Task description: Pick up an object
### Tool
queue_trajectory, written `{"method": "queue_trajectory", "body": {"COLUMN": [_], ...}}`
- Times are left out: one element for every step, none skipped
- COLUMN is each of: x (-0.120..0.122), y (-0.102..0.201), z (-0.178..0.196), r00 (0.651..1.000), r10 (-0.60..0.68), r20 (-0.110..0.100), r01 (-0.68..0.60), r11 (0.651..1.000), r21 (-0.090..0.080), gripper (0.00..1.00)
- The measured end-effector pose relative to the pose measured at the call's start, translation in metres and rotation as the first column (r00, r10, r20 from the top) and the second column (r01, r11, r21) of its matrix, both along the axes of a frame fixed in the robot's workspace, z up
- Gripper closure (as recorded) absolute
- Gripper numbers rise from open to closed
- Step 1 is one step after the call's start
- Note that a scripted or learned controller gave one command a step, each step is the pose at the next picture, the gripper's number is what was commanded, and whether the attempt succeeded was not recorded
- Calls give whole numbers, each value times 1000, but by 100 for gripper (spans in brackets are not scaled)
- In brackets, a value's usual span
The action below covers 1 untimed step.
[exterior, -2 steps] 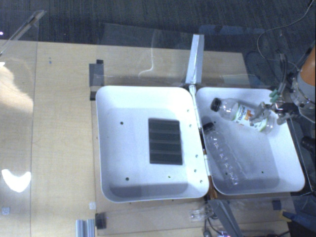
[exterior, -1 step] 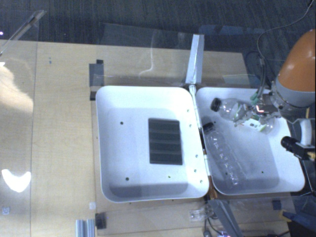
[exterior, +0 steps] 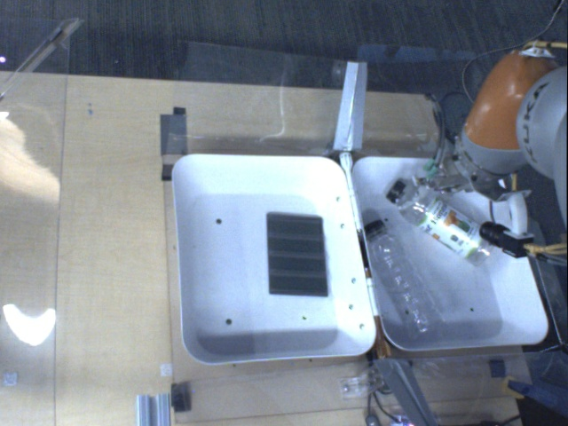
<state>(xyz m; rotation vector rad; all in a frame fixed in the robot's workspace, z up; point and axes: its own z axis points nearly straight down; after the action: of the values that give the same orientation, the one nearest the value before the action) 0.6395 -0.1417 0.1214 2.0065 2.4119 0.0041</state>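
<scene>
A black ribbed rectangular pad (exterior: 297,254) lies flat in the middle of the left bin (exterior: 200,264). Two clear plastic bottles lie in the right bin (exterior: 524,313). One bottle with a green and red label (exterior: 439,220) lies slanted near the bin's back. The other, a plain clear bottle (exterior: 401,280) with a black cap, lies along the bin's left wall. My gripper (exterior: 443,175) hangs over the back of the right bin, just above the labelled bottle's upper side. The arm's orange band (exterior: 499,96) rises behind it.
A metal divider post (exterior: 349,109) stands at the back between the two bins. A black plug with a cable (exterior: 503,237) hangs off the wrist above the right bin's right side. Light wooden bench surface (exterior: 89,238) spreads out to the left.
</scene>
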Motion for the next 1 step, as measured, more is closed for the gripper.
{"method": "queue_trajectory", "body": {"x": [30], "y": [10], "z": [-31], "r00": [996], "r10": [87], "r20": [-6], "r01": [-87], "r11": [996], "r21": [-1], "gripper": [0]}}
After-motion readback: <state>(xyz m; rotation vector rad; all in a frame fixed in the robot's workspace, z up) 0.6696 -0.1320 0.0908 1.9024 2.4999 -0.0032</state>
